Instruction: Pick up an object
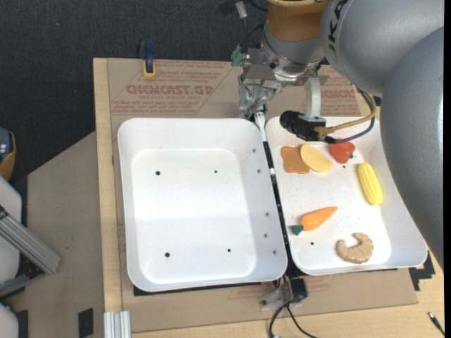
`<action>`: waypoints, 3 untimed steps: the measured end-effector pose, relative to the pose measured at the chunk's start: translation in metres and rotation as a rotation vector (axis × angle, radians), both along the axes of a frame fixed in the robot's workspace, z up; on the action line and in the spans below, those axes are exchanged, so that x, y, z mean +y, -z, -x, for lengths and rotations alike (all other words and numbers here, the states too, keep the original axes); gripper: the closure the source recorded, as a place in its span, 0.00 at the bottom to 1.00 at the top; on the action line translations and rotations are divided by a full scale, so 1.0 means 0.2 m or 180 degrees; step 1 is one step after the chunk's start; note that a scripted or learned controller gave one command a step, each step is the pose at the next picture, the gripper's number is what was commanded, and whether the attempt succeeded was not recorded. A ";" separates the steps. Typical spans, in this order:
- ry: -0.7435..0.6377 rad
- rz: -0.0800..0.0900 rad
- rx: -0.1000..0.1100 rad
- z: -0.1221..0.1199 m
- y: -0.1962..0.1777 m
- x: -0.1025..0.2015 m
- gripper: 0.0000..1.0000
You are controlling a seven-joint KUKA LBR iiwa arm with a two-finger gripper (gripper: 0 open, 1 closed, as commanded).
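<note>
From the camera view above the bench (176,83), the pincer (258,115) hangs over the far end of the seam where the left bin (127,139) and the right bin (394,258) meet, closer to their rims than to any object. Whether it is spread or pressed together cannot be told at this angle, and nothing can be seen held in it. All the candidates lie in the right bin. A flat brown slice (294,160) touches a yellow oval piece (317,158), with a small red piece (342,151) just beside them. A corn cob (370,183) lies toward the right wall, a carrot (317,218) sits near the middle, and a tan crescent (354,248) lies at the near end. The plainest risk is a straight descent from here, which would probably land on the bin rims and close on nothing. If the pincer shifts to the nearest pair, the slice looks too flat to grip. Its contact with the yellow piece could also mean nudging both and lifting neither. The tapered carrot might squirt free.
</note>
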State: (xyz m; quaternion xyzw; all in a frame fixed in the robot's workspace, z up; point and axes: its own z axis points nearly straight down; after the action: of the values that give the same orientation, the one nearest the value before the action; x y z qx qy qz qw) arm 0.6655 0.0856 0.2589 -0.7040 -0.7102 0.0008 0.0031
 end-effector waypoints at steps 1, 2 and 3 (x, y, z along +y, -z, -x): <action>0.0037 0.0013 0.0017 0.33 0.29 -0.12 1.00; -0.0012 -0.0015 -0.0078 0.13 -0.39 0.45 1.00; 0.0054 0.0021 -0.0041 0.03 -0.48 0.01 1.00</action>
State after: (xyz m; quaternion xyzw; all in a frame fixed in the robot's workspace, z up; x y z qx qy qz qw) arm 0.6603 0.0874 0.3540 -0.7099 -0.7043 -0.0013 -0.0038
